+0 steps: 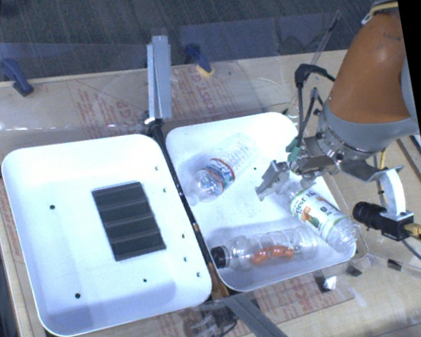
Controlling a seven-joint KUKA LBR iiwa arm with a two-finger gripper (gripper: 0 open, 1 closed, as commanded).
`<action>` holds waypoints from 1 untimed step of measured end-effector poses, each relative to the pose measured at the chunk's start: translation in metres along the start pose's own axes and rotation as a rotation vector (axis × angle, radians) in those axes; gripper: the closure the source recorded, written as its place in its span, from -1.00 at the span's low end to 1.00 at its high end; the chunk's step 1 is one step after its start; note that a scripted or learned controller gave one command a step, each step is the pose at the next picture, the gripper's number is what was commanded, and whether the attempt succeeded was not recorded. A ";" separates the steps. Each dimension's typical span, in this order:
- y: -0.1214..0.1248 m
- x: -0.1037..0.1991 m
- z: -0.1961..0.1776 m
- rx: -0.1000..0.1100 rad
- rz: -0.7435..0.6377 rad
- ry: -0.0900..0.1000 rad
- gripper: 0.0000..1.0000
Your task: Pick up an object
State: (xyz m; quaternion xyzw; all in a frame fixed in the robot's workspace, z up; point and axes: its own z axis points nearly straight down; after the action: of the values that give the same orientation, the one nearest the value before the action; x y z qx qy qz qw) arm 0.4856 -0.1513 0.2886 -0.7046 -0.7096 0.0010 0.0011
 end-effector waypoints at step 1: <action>0.001 -0.019 -0.094 -0.006 -0.054 -0.002 -1.00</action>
State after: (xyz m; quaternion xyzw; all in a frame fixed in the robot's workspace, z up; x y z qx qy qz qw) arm 0.4870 -0.1707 0.3825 -0.6851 -0.7284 -0.0002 -0.0017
